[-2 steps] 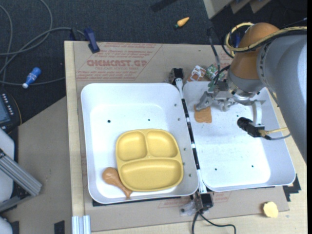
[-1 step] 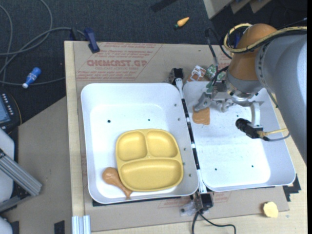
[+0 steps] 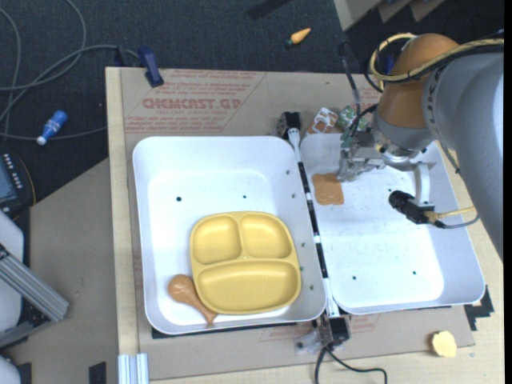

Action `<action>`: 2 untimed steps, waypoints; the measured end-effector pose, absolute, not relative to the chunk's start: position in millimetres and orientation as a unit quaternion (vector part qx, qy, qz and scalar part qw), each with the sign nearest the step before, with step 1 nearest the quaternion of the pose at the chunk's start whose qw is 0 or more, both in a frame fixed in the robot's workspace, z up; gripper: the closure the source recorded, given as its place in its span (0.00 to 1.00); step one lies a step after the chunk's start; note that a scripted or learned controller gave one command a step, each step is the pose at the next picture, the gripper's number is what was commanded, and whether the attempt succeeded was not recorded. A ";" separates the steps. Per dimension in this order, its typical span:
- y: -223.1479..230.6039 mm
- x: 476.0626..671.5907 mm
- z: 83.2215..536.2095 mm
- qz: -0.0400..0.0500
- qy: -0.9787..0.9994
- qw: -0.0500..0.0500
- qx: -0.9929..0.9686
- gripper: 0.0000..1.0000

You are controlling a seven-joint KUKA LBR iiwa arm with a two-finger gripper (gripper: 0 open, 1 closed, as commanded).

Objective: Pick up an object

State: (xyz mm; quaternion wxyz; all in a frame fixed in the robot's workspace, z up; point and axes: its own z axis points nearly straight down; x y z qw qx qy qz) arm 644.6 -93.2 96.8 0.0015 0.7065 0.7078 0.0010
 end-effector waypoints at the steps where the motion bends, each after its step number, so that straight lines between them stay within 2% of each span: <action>1: -109.9 607.6 83.8 -0.002 0.706 -0.002 0.708 1.00; 2: -108.4 610.1 95.0 0.000 0.707 0.000 0.707 1.00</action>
